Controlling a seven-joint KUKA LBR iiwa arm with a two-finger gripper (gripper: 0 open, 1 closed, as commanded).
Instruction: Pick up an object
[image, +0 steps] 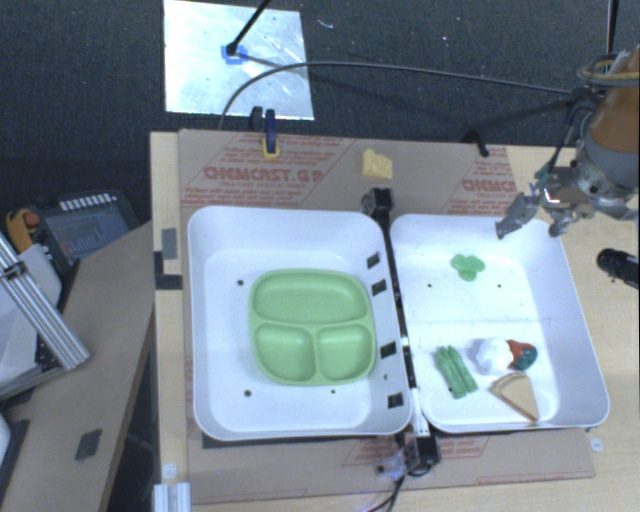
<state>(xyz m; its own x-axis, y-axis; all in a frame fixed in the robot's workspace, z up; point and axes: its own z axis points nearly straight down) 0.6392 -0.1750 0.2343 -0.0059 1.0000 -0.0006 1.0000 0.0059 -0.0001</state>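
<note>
Claw (533, 222) at 2 o'clock over right bin's (570, 300) far rim, fingers spread, released, holding nothing. Near to far in the right bin: tan wedge (516, 396) at 5 o'clock, green stalks (454, 370), white lump (490, 354), red piece (522, 352), green blob (467, 265). Left bin (215, 300) holds green tray (310, 326).

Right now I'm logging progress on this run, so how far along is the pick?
Nothing looks picked yet. The claw hangs open over the right white bin's far edge, nothing between its fingers. The small green leafy piece, green bean bundle and tan wedge lie in that bin. Descent, grasp and lift remain.
</note>
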